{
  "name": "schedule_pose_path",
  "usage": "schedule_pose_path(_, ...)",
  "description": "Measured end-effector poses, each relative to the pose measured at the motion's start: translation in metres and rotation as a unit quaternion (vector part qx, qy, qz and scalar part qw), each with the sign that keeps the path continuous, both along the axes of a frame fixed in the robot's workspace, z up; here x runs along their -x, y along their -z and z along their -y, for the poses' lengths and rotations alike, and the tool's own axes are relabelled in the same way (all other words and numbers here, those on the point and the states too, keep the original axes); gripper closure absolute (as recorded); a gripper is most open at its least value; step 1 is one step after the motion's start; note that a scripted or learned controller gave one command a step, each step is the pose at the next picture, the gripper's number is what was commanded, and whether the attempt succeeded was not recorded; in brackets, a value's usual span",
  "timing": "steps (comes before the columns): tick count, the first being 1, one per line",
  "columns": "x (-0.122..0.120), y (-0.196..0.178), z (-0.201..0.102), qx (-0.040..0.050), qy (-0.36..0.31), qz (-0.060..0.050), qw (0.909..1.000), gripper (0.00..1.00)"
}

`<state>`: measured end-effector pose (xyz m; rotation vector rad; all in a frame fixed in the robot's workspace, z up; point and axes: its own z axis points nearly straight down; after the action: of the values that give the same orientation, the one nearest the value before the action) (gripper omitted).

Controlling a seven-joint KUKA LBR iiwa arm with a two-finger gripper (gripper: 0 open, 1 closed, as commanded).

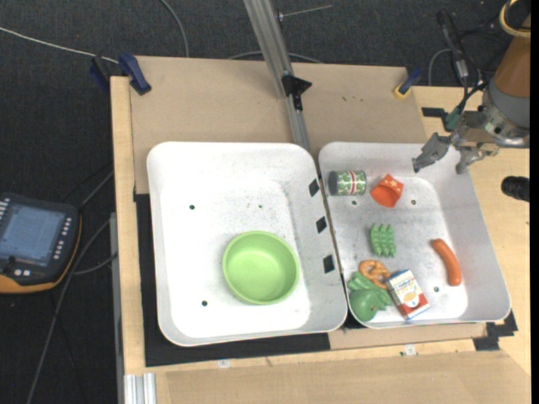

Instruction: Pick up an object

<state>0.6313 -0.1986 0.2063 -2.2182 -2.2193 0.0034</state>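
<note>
Left bin [168, 225]: green bowl [260, 267]. Right bin [480, 251]: can [347, 182], sausage [446, 261]. Gripper [444, 160] fingers apart, holding nothing.

- Floor [50, 99]: dark carpet, thin cables trailing across the top left.
- Bench top [219, 99]: light tan board, blue clamp [135, 74] at its far left corner.
- Aluminium rail [269, 40] slants down from the top.
- Teach pendant [34, 238], orange-edged, lying on the floor at left.
</note>
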Motion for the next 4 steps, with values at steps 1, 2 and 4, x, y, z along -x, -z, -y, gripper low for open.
schedule_pose_path(1, -0.001, 0.043, -0.004, 0.0001, 0.000, 0.001, 1.0000, 0.00)
schedule_pose_path(2, 0.009, 0.092, 0.000, 0.0001, 0.000, 0.000, 1.0000, 0.00)
schedule_pose_path(4, 0.005, 0.016, 0.003, 0.0012, 0.000, 0.005, 1.0000, 1.00)
